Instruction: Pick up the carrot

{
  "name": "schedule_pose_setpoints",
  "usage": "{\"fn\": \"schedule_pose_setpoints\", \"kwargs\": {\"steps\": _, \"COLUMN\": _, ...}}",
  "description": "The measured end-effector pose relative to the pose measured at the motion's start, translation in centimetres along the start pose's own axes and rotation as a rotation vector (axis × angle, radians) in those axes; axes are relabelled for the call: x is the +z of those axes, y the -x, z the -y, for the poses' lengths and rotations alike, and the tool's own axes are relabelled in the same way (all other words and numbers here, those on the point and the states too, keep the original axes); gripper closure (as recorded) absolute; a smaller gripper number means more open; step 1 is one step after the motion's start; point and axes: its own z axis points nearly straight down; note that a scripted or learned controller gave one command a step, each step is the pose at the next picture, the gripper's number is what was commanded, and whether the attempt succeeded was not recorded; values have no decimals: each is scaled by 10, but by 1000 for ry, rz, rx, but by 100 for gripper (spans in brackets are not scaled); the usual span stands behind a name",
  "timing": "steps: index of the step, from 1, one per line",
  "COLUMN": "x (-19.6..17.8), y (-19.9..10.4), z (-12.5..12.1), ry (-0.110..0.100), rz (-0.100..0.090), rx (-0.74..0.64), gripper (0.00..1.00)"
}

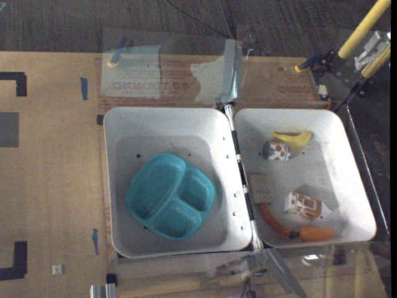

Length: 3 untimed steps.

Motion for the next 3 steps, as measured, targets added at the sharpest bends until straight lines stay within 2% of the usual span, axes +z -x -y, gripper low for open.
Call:
{"fn": "schedule_pose_setpoints", "kwargs": {"steps": 1, "x": -29, "y": -75, "z": -6, "ry": 1, "rz": -1, "rx": 192, "gripper": 0}}
{"fn": "schedule_pose_setpoints", "kwargs": {"steps": 2, "x": -41, "y": -77, "z": -7, "ry": 5, "rz": 3, "rx": 187, "gripper": 100}}
{"fn": "schedule_pose_setpoints", "kwargs": {"steps": 3, "x": 16, "y": -239, "z": -9, "ry": -5, "rz": -4, "rx": 138, "gripper": 100}}
